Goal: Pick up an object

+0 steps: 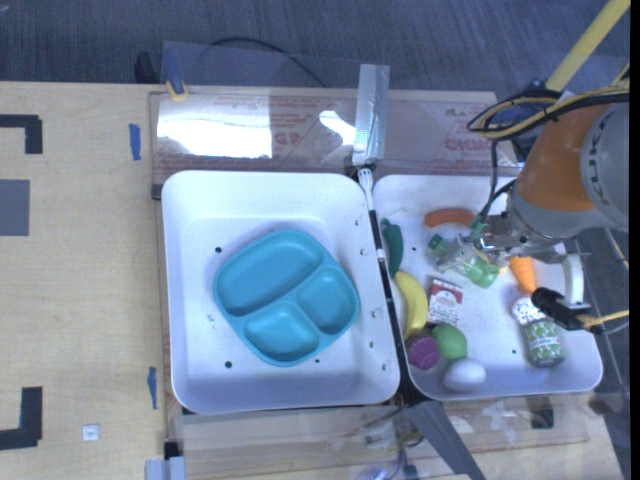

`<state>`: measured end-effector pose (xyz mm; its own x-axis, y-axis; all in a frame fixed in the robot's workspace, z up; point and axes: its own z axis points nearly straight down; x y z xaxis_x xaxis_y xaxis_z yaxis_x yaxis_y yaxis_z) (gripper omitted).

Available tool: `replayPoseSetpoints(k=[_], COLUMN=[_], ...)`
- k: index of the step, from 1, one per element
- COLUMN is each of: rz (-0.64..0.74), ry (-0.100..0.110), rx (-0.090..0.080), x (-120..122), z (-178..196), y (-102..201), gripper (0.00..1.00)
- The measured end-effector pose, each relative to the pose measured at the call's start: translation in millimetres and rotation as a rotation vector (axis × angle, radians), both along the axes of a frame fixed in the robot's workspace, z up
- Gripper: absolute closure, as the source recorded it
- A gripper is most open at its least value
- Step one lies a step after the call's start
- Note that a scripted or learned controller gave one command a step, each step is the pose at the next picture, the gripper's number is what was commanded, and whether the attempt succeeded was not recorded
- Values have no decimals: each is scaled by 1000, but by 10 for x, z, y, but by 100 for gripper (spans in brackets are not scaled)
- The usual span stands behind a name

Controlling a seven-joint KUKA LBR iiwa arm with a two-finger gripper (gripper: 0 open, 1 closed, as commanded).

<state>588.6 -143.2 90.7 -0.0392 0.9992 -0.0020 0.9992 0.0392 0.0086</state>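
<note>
- While the grey arm with its orange band (555,173) reaches in from the right, the gripper (487,236) sits low over the back of the right bin (585,368), among the toys; whether the jaws are spread or pressed together cannot be told from this slant.
- No object is seen between the jaws, so the pick looks not yet made: by this view, choosing, closing and lifting are all left to do.
- Nearest the gripper lie a crumpled green-and-clear packet (470,265), glossy and wrinkled, and an orange sausage-shaped toy (449,217), smooth and rounded.
- Just to the right sits a small orange carrot-like piece (523,272), tapered and matte.
- Along the bin's left wall lie a dark green vegetable (391,243) and a curved yellow banana (411,301), both slick plastic.
- Beside the banana rests a flat red-and-white carton (446,302), printed card by the look of it.
- Toward the front sit a purple lump (423,352), a green round fruit (452,341) and a white egg shape (465,373), close together.
- A clear bottle of green beads (541,338) lies at the right side.
- A blue three-compartment plate (285,295), smooth moulded plastic, rests in the left bin (190,208), well apart from the gripper.
</note>
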Motion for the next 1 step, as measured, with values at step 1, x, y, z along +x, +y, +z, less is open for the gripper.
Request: replayPoseSetpoints(k=[1], rz=[139], ry=[0], rx=[-1], x=[554], z=[688], y=[-7], gripper=[0])
